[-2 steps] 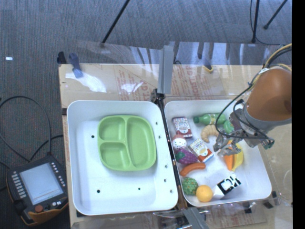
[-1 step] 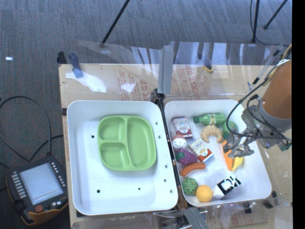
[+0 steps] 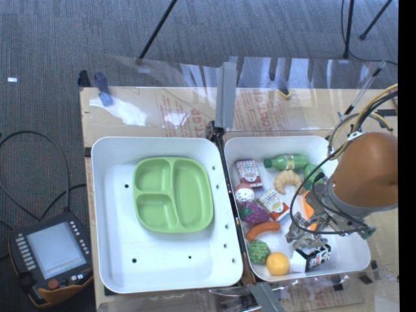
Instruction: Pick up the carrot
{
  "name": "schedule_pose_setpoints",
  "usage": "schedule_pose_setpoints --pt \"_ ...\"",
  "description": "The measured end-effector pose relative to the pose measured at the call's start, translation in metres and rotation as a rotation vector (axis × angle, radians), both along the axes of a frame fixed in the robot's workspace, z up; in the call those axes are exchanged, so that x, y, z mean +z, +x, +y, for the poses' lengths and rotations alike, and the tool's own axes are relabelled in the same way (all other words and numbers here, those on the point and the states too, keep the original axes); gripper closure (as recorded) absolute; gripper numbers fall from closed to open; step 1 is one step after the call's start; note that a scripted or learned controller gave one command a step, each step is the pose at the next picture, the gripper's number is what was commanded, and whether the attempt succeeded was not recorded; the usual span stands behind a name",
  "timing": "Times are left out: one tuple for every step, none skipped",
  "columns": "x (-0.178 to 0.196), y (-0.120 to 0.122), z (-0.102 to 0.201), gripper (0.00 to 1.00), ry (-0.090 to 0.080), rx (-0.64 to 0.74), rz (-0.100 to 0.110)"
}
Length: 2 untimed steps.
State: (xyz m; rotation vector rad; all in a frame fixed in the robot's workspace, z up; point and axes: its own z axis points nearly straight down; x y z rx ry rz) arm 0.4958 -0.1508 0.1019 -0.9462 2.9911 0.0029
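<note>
In the right bin (image 3: 348, 265), an orange piece that looks like the carrot (image 3: 307, 208) shows beside the wrist, mostly hidden under the arm. My gripper (image 3: 304, 238) hangs low over the bin's right half, just below that piece and above a small black-and-white carton (image 3: 318, 257). The arm's orange band (image 3: 364, 169) covers the bin's right side.
The right bin also holds a green bottle (image 3: 286, 162), a croissant (image 3: 287, 181), a red sausage (image 3: 262, 230), an orange fruit (image 3: 277, 264), a green leafy item (image 3: 259, 251), purple grapes (image 3: 253, 213) and small packets (image 3: 248, 172). A green divided plate (image 3: 173, 194) lies in the left bin (image 3: 117, 265).
</note>
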Motion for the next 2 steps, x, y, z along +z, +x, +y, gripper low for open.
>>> schedule_pose_setpoints --pt "-0.0139 -0.0051 0.0234 1.00 -0.001 0.398 -0.003" --pt "-0.0087 0.0018 0.0249 0.00 -0.006 0.401 -0.027"
